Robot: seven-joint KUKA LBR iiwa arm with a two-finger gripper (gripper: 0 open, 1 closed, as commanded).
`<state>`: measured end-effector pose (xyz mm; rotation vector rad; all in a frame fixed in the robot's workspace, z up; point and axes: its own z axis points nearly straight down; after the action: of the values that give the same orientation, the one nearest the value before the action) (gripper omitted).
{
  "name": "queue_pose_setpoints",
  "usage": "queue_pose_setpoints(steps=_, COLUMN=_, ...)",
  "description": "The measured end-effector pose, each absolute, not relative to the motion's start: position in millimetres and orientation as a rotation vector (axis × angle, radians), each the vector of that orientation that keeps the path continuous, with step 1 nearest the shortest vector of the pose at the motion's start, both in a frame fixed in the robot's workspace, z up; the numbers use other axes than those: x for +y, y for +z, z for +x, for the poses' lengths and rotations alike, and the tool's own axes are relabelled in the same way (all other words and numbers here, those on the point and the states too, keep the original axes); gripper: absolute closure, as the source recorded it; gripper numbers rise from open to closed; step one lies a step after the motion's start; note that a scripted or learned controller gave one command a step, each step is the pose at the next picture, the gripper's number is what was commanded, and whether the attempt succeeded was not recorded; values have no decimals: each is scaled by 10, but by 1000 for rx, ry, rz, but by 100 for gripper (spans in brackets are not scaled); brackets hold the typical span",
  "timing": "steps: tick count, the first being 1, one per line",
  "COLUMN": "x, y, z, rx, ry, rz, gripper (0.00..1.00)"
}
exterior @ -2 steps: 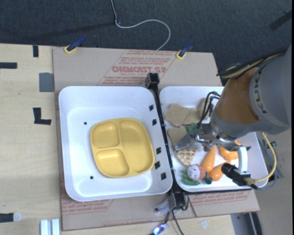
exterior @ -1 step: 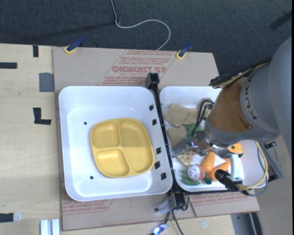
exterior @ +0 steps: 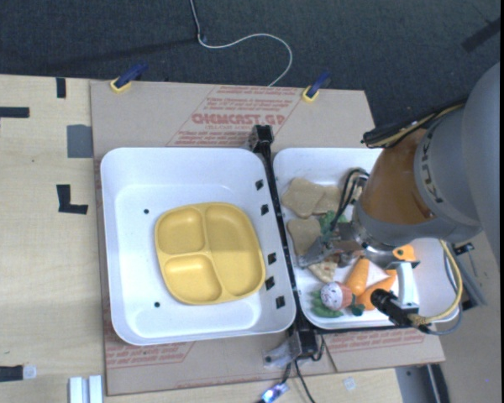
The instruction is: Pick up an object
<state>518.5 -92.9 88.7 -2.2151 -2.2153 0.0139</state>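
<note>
While the arm (exterior: 428,183) reaches in from the right over the right-hand bin (exterior: 319,159), its pincer (exterior: 334,246) sits low among the clutter near that bin's left wall; whether it is open or closed cannot be told from above. Objects lie packed around it: a tan crumpled piece (exterior: 307,196) just above, a green item (exterior: 329,221) touching the tool, an orange carrot-like toy (exterior: 359,274) just below and to the right, long axis running slantwise, and a small round white-and-pink ball (exterior: 331,294) near the bottom rim. Nearest candidate is judged to be the green item or whatever lies directly beneath. Left bin (exterior: 126,183) holds a yellow divided plate (exterior: 208,252), well apart. Both bins rest on a cardboard sheet (exterior: 235,116) on the table (exterior: 34,225); room between objects is tight.
</note>
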Motion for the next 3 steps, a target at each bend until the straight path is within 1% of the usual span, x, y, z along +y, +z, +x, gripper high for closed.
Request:
queue_pose_setpoints(steps=1, x=-945, y=1300, z=5257, rx=-2221, ry=4, rz=-2218, gripper=100)
queue_pose_setpoints(steps=2, x=-945, y=1893, z=5293, rx=-2223, ry=2, rz=-2218, gripper=100)
queue_pose_setpoints(steps=3, x=-940, y=2230, z=5298, rx=-2222, ry=5, rz=-2217, gripper=100)
